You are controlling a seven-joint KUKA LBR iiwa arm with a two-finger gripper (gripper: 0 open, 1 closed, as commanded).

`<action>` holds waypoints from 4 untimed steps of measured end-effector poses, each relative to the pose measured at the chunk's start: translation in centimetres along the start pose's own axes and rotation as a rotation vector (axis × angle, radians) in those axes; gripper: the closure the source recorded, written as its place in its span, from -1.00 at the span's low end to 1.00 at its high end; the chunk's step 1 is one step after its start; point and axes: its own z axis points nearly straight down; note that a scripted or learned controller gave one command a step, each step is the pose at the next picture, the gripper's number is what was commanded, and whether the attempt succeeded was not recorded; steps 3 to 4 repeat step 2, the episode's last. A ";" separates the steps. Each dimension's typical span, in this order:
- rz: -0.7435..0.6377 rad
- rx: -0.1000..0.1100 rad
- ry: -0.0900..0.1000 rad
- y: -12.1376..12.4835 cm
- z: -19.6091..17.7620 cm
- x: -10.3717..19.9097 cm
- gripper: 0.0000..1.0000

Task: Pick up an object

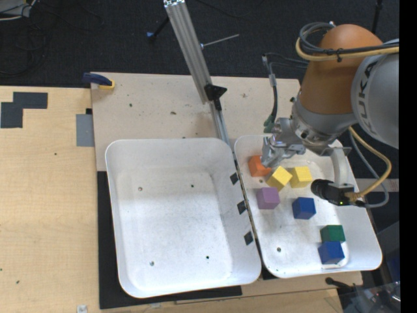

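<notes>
Bench (45, 194): light wood surface, bearing two shallow white bins side by side.
Left bin (130, 155): white, speckled floor, no blocks seen in it.
Aluminium rail (190, 44): slanted profile rising from behind the gap between the bins, checkered tag at its top.
Right bin (365, 256): white, holds all the blocks.
Orange block (257, 168): far-left area of right bin, directly under the gripper, partly covered by it.
Purple block (268, 198): nearer the camera than the orange block, just beside the yellow pair.
Yellow blocks (282, 177): two, side by side, at the bin's middle, just right of the orange block.
Gripper (273, 152): lowered over the orange block, at or touching its top; jaw state cannot be told, the fingertips being too small and hidden.
Blue block, middle (303, 208): right of the purple block, apart from it.
Green block (333, 232): near right corner, touching the second blue block (331, 252) below it.
Arm (339, 77): grey with orange band, entering from the right above the right bin.
</notes>
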 end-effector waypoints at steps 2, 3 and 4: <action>0.001 0.002 -0.001 -1.3 2.8 11.4 1.00; 0.001 0.002 -0.001 -1.3 2.8 11.4 1.00; 0.001 0.002 -0.001 -1.3 2.8 11.4 1.00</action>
